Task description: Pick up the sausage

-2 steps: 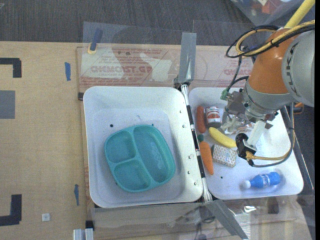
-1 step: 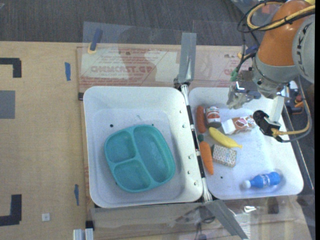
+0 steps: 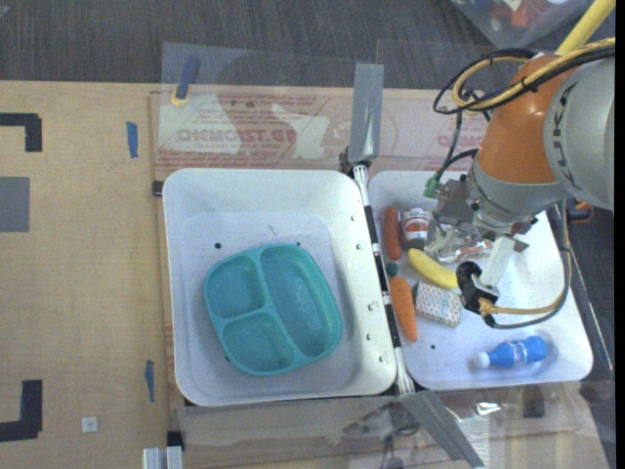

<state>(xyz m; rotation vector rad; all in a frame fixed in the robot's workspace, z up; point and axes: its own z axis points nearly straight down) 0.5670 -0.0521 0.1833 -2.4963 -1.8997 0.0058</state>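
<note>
Two bins: both on the counter; right bin [image 3: 571, 355] holds the clutter
Sausage [image 3: 391, 233]: reddish, lying lengthwise against that bin's left wall, just above the carrot [image 3: 403, 308]
Hand [image 3: 459, 250]: low over the banana [image 3: 432, 268], open or closed I cannot tell
Advice: shift left, align across the sausage, avoid the can [image 3: 416, 226] beside it

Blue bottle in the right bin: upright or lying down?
Lying down. The blue bottle rests lengthwise on the right bin's floor, near its front corner.
</note>
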